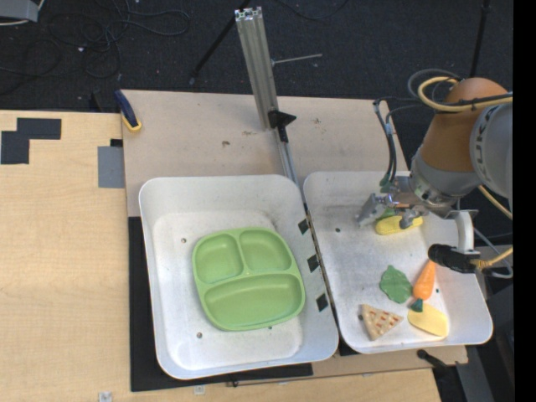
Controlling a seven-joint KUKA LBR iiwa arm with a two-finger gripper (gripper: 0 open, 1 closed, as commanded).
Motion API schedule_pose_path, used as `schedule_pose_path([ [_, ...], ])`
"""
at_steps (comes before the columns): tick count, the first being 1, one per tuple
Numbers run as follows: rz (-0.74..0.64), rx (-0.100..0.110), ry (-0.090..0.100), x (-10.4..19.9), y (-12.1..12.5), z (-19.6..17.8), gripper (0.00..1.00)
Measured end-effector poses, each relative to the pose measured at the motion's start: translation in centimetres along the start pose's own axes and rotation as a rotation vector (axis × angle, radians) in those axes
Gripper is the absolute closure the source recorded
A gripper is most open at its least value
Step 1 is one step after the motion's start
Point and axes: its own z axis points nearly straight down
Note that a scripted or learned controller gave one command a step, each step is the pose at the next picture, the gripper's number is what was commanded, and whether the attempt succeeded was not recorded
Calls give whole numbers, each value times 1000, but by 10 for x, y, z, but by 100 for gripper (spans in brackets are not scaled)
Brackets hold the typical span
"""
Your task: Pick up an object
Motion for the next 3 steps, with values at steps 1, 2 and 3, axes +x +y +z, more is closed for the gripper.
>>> schedule_pose_path([
  [1,1,-7,0,1,1,48,0],
  [2,2,-13,1,0,3,34,100],
  [3,-1,-11,-3,-6,11,-25,100],
])
